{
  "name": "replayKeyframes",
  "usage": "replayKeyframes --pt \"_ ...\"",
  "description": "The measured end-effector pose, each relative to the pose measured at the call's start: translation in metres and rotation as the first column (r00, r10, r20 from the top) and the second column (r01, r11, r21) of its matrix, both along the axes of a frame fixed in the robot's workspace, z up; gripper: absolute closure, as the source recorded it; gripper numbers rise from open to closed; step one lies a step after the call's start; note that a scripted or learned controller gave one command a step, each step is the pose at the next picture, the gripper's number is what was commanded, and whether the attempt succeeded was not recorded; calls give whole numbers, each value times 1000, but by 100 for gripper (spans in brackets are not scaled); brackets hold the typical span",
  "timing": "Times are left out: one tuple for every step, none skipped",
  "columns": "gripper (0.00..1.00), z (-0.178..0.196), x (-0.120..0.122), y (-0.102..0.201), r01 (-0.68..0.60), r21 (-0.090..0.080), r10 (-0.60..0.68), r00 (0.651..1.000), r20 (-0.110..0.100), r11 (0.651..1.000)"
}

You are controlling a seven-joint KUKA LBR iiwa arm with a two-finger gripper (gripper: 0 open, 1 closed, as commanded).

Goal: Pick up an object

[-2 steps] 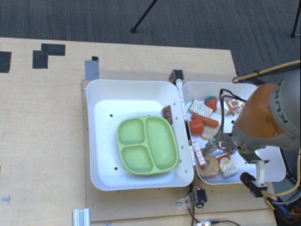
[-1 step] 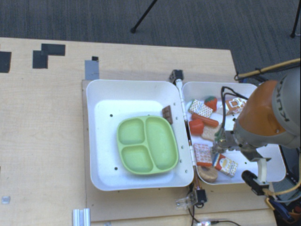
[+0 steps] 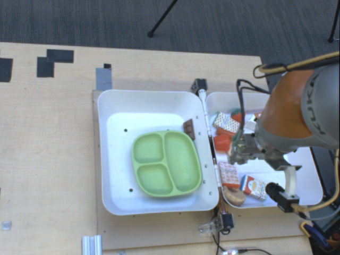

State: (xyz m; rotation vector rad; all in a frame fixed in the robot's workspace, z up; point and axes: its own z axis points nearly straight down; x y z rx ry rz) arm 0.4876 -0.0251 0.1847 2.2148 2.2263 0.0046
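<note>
You have several small items lying in the right-hand bin (image 3: pixel 313 193), all crowded against the divider that it shares with the left-hand bin (image 3: pixel 106 158). Nearest that divider, a patterned white and red packet (image 3: pixel 229 174) lies flat; just beyond it, away from the divider, sits a small white carton with red and orange print (image 3: pixel 254 187), and a tan rounded object (image 3: pixel 234 197) rests at the bin's near corner, touching the packet's lower edge. Further up the divider you can see a red item (image 3: pixel 223 141), partly hidden, and above it a white box with a green and red dotted pattern (image 3: pixel 227 123), with another red piece (image 3: pixel 237 118) just past it.

The gripper (image 3: pixel 239 154) hangs over this cluster, above the red item and the packet, at the end of the grey arm with its orange band (image 3: pixel 287 108). You cannot tell how its jaws stand, because the wrist body covers them, and no item shows between them.

Across the divider, the left-hand bin carries a light green three-compartment plate (image 3: pixel 167 163) lying near its middle, tilted a little in plan. A small brown object (image 3: pixel 188 125) lies between the plate's upper right edge and the divider, just beside both
</note>
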Motion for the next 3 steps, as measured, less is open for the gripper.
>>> replayKeyframes --pt "0 0 0 0 1 0 -1 1000 -1 1000" --pt "0 -87 6 -60 3 0 -3 1000 3 1000" --pt "100 -76 8 -58 1 3 -1 1000 7 1000"
